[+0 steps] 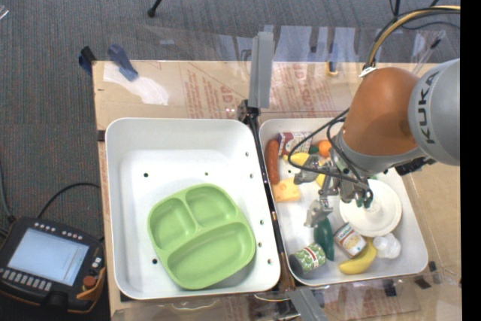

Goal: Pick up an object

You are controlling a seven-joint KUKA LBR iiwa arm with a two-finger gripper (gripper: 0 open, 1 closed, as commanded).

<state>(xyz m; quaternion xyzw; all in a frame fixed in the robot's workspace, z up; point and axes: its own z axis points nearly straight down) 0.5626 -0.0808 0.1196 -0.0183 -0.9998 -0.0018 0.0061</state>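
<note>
The right bin point(418, 235) holds several small objects. An orange sausage point(272, 160) lies along its left wall, with a yellow cheese wedge point(285, 192) below it. A yellow lemon point(299, 158) and a small orange fruit point(324, 149) sit near the back. Toward the front are a dark green bottle point(325, 237), a green can point(310, 258), a second small can point(349, 239) and a banana point(359, 259). My gripper point(325, 195) hangs over the middle of this bin, just above the green bottle and right of the cheese. The arm's orange band hides the bin's back right part.
A white round dish point(377, 213) sits right of the gripper, with a clear plastic piece point(387, 245) beside the banana. The left bin point(128, 162) holds a green divided plate point(201, 235). A grey upright post point(261, 75) stands behind the bins.
</note>
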